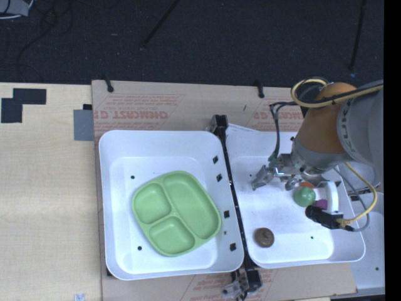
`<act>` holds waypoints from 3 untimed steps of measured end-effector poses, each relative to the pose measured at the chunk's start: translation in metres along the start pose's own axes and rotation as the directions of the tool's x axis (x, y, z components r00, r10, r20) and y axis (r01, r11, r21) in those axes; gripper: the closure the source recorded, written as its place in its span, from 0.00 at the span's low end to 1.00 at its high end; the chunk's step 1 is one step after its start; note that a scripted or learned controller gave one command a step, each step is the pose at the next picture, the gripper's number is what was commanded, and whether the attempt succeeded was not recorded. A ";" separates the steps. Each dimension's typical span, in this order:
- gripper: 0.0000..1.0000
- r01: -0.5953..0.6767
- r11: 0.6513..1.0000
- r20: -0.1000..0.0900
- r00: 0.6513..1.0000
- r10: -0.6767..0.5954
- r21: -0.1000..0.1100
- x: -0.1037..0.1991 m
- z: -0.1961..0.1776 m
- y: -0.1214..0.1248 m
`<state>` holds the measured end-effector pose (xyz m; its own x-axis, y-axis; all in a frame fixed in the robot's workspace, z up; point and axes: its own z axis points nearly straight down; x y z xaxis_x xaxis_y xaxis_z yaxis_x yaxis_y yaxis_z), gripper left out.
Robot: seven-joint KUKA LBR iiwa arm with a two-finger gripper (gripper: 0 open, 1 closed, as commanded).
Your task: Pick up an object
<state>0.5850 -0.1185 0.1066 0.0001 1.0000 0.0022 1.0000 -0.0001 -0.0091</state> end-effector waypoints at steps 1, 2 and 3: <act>0.00 -0.001 1.000 0.001 1.000 0.001 -0.003 0.002 0.021 0.000; 1.00 -0.005 1.000 0.001 1.000 0.005 -0.004 0.001 0.009 0.000; 1.00 0.001 1.000 0.003 1.000 -0.001 -0.012 0.000 -0.054 0.004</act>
<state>0.5899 -0.1181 0.1603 -0.0005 1.0000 -0.0005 1.0000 0.0005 0.0032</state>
